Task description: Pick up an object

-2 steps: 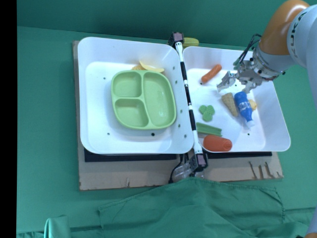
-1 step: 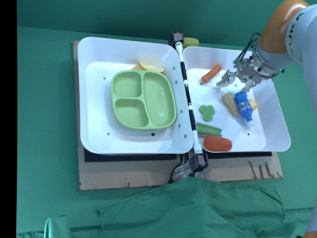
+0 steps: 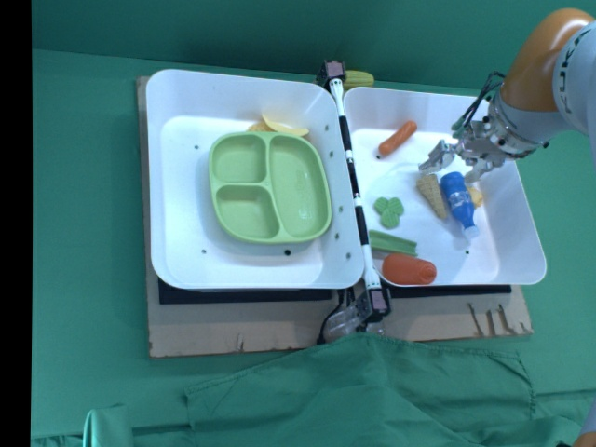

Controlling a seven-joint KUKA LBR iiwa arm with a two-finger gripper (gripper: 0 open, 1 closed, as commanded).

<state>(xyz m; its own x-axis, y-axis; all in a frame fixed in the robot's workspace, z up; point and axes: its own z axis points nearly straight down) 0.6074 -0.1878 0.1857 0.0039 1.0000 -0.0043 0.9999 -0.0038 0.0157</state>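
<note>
Gripper (image 3: 459,158) at right of frame, above blue bottle (image 3: 457,200) in right bin (image 3: 527,240). Fingers spread wide, holding nothing

A bench covered in green cloth (image 3: 84,203) carried a flat cardboard sheet (image 3: 233,329). On that sheet sat a dark mat (image 3: 242,295) and two shallow white bins, the left bin (image 3: 186,101) touching the right bin (image 3: 521,240).
</note>
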